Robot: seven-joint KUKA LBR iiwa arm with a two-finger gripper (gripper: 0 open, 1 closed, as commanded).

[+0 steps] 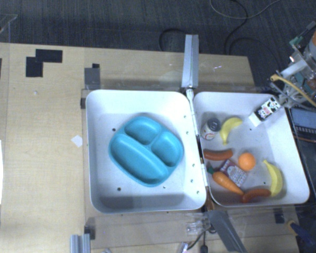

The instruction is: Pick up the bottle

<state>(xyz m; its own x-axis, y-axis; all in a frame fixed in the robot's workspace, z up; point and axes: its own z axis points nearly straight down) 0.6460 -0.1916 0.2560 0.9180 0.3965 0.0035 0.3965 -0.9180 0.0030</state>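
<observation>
Camera view showed me the bottle (211, 129) standing near the far left corner of the right bin (300, 194), just beside a banana (230, 128). To do this well, I judged I should drop in from above, centred on its cap, clear of the banana and the wall. The tool (267, 109) hung over the far right rim, carrying a small white and black item; how tightly it was clenched I could not tell. A blue tray (146, 149) lay in the left bin (97, 194).
</observation>
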